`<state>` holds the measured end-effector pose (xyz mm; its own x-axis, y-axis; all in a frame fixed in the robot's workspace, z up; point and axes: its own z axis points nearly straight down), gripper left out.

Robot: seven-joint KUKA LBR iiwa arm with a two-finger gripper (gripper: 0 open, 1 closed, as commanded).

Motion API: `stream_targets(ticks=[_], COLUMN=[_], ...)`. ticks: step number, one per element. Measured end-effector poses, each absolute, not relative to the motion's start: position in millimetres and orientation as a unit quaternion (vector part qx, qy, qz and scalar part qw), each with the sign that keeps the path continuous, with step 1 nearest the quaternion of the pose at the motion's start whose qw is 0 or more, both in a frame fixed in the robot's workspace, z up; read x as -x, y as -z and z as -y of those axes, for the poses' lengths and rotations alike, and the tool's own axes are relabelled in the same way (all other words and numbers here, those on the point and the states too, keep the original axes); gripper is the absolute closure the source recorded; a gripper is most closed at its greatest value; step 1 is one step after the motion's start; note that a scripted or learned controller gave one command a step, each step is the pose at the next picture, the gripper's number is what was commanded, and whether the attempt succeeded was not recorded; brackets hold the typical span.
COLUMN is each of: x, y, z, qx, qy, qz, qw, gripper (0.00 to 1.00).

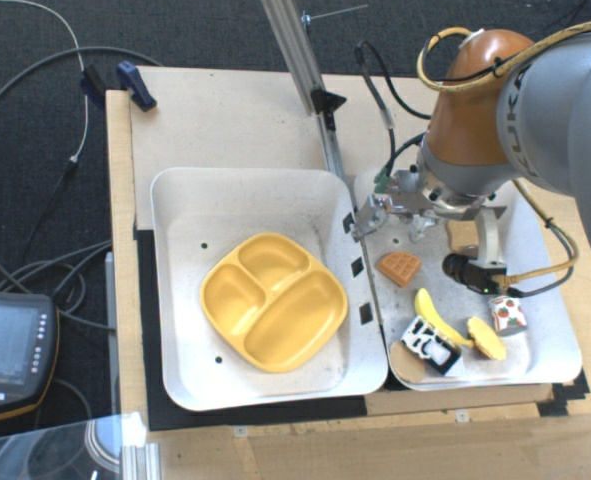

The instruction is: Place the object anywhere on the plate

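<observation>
Gripper (415, 218), finger state indiscernible, above the right white bin (560, 338): should centre on one toy before carrying it to the yellow three-compartment plastic plate (274, 300).

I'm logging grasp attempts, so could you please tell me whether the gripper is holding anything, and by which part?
It cannot be told: the gripper sits above the right bin, with the arm covering its tip. The waffle and banana lie loose.
</observation>
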<state>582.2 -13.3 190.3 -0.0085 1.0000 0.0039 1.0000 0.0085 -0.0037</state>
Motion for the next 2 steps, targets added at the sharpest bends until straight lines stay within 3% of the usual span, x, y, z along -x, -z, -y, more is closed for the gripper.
stream_targets(ticks=[1, 2], x=[-548.9, -488.0], y=[-152, -195], z=[-124, -48], qx=[0.704, 0.710], qy=[-0.0013, -0.0016], qz=[0.710, 0.704], qw=[0.004, 0.001], gripper=[0.00, 0.00])
